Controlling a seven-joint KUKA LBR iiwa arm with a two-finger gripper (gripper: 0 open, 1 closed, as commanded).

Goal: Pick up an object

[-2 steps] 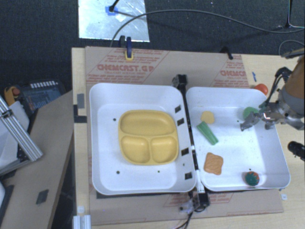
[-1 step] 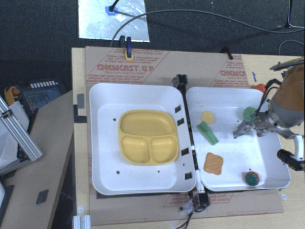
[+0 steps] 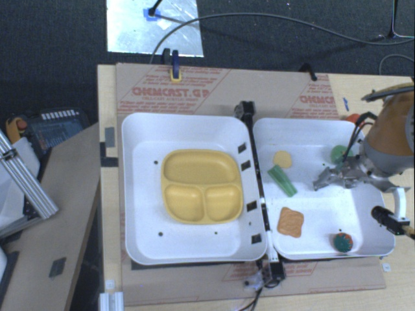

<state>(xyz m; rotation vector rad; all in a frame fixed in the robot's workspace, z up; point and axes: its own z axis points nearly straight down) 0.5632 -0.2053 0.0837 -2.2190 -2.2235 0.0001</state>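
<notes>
Sweeping from the left: the left bin (image 3: 139, 173) carries a yellow divided tray (image 3: 200, 186), sitting flat in the middle. Nothing for me to grab there besides that.

Crossing the divider into the right bin (image 3: 305, 129), here are my candidates. A green stick (image 3: 282, 180) lies at a slant, a pale yellow disc (image 3: 282, 159) just above it. Below them, an orange waffle-like piece (image 3: 290, 222) lies flat, and near the front corner sits a small red-and-green ball (image 3: 343, 241). A green round thing (image 3: 338, 153) peeks out near the arm.

Now the gripper (image 3: 321, 181): it's low over the bin floor, right of the green stick and apart from it. I see nothing between its fingers; whether they're spread or closed, I can't tell from here.

I'd call this the approach step, nothing picked yet. The arm (image 3: 392, 138) leans in from the right, wrist angled down and leftward. Next move, to my mind: line up over one piece, likely the green stick, and descend squarely.
</notes>
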